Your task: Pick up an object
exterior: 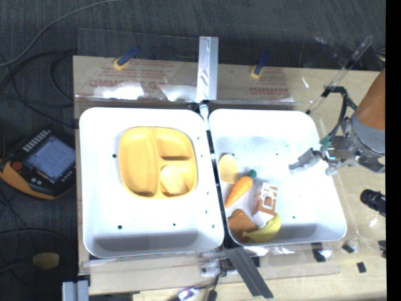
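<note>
Glossy white right bin point(276, 137): tapered carrot point(239, 190), curved banana point(268, 229).

From my feed I look down on a dark grey carpet floor point(263, 11) that runs along the top and down the left side. A thin pale cable point(81, 8) trails across it at the upper left, and darker cables point(37, 68) loop beside the table. The table point(301, 83) has a light wooden top with clear plastic sheeting point(150, 83) taped across its far edge and two yellow-and-blue clips point(125, 58) along it. On the floor at left lies a handheld control pendant point(41, 162), orange-edged with a lit screen. Lighting is even and soft.
</note>
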Tool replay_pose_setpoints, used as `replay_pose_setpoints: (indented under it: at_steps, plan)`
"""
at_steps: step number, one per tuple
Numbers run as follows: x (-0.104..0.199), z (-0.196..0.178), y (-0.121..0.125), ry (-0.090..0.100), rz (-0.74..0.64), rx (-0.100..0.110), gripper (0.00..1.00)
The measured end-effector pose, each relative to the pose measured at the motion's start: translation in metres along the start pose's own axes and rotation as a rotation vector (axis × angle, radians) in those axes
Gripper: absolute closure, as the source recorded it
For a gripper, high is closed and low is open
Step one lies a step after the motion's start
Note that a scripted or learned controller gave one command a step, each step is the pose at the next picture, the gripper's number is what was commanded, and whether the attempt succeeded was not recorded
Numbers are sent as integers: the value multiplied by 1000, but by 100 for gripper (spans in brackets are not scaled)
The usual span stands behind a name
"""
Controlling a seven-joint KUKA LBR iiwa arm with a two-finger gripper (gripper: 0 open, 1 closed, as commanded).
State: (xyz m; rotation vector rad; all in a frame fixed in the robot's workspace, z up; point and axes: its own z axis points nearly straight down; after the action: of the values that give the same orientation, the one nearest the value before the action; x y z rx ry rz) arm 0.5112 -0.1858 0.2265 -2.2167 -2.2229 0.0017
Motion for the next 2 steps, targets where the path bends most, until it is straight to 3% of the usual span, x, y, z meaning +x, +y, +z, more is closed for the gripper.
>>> replay_pose_setpoints:
  at_steps: [1,2]
  plan:
    - [28,124,6,0,82,-1,0]
    - [81,39,19,0,-108,-1,0]
